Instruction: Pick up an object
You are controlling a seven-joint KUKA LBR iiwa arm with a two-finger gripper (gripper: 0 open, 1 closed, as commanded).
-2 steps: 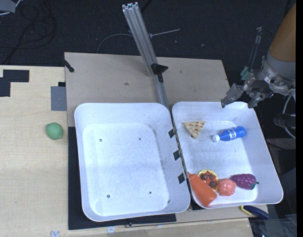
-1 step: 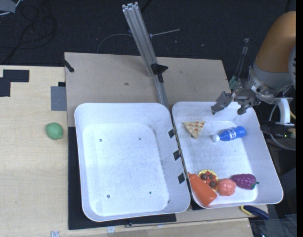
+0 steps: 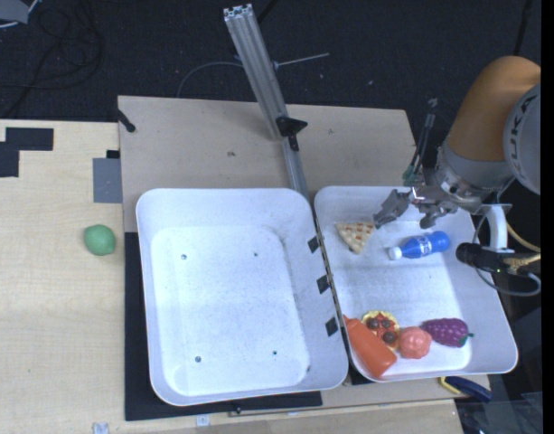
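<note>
Camera view shows the claw (image 3: 410, 208) spread open and holding nothing, poised over the far part of the right bin (image 3: 493, 355). The blue bottle (image 3: 421, 246) lies just near of it, the pizza slice (image 3: 355, 235) to its left. Nothing is lifted yet; descent, grasp and raise remain, I judge.

Even, moderately bright overhead light falls on the pale wooden tabletop (image 3: 51, 287). The two shallow white plastic bins (image 3: 222, 315) are the brightest areas, nearly washed out, with a soft grey shadow across the left bin's lower floor. The dark background at the top stays dim. The picture is slightly soft and grainy, with fine detail blurred.
</note>
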